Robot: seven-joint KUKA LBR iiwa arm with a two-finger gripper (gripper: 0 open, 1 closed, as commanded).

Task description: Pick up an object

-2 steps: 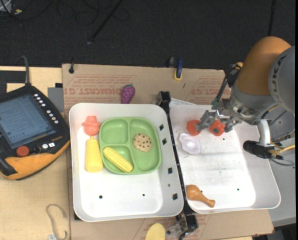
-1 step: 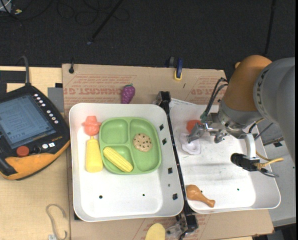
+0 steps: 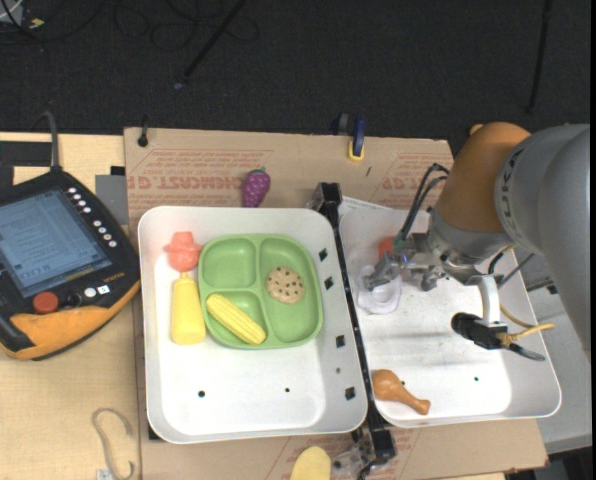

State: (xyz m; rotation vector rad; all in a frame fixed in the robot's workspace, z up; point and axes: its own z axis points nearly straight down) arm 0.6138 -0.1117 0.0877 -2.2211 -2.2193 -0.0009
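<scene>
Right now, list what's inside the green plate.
A cookie sits in the plate's right compartment and corn in the near one. Whatever lies under them is covered.

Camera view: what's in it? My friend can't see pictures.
A grey robot arm reaches from the right, its claw over the right bin, where a drumstick lies near the front. The left bin holds a green plate with corn and a cookie, and a yellow bottle beside the plate.
</scene>
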